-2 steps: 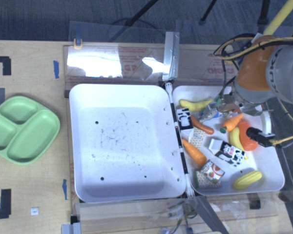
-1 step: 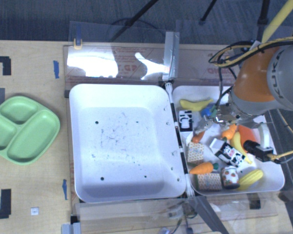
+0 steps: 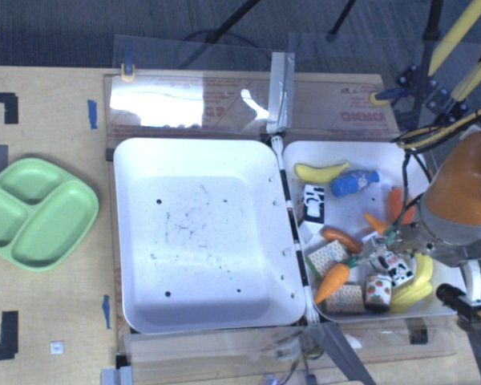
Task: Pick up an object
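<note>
At the worktop's left edge sits a green divided plate (image 3: 36,212), well away from the job. Next comes the left bin (image 3: 200,155), white and bare, then the right bin (image 3: 341,152), which carries all the candidates.

Along the right bin's far side lie a yellow banana (image 3: 321,171) and, just beside it, a blue bottle (image 3: 353,183). A black-and-white card (image 3: 313,203) rests against the bin's left wall. Toward the near edge the pile tightens: an orange carrot (image 3: 332,281) beside a beige waffle-like block (image 3: 327,255), a small dice-like cube (image 3: 377,292), a black-and-white cow toy (image 3: 394,269) and a second banana (image 3: 414,285) in the near right corner.

The gripper (image 3: 387,243) is down among this near cluster, by the cow toy; whether it is apart, together or clamped on anything I cannot tell.

For a good pick, I would choose one piece with free space on both sides and descend straight onto its middle. The crowded near corner risks pinching two things or nudging neighbours, so the far banana or the bottle looks easier. Lift slowly and vertically.
</note>
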`<act>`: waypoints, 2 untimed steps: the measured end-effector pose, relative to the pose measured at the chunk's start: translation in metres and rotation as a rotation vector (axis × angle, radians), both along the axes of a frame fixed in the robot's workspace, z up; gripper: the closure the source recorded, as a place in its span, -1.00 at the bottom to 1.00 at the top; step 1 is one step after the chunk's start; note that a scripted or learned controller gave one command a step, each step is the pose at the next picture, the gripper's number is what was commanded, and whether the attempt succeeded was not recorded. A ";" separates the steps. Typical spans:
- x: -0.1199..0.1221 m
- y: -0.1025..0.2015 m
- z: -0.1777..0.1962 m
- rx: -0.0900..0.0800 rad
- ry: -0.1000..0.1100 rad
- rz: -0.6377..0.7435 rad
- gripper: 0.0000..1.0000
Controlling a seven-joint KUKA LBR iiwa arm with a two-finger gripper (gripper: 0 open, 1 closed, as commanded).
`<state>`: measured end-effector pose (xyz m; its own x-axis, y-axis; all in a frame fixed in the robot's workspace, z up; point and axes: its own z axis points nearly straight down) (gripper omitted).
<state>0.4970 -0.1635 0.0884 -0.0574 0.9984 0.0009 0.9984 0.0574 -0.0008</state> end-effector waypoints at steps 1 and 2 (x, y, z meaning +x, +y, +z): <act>0.001 -0.001 0.010 -0.001 -0.004 -0.002 1.00; 0.052 0.071 0.136 -0.001 -0.001 -0.054 1.00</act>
